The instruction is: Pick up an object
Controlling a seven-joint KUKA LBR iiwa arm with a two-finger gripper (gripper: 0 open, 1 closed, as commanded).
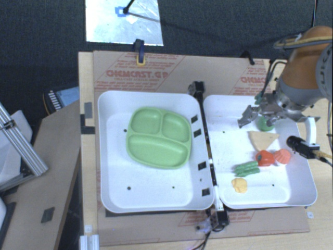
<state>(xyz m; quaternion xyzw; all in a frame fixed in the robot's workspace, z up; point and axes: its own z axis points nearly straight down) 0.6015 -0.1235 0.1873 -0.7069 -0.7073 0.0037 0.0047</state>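
End effector above level cheese wedge.

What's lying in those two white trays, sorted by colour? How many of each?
Green: 3, namely the divided green plastic plate in the left tray, the long green toy vegetable, and a small green piece beside the robot's hand
Red: 1, round red toy
Orange-pink: 1, rounded piece
Yellow: 1, small lump
Tan: 1, pale wedge
Total: 7
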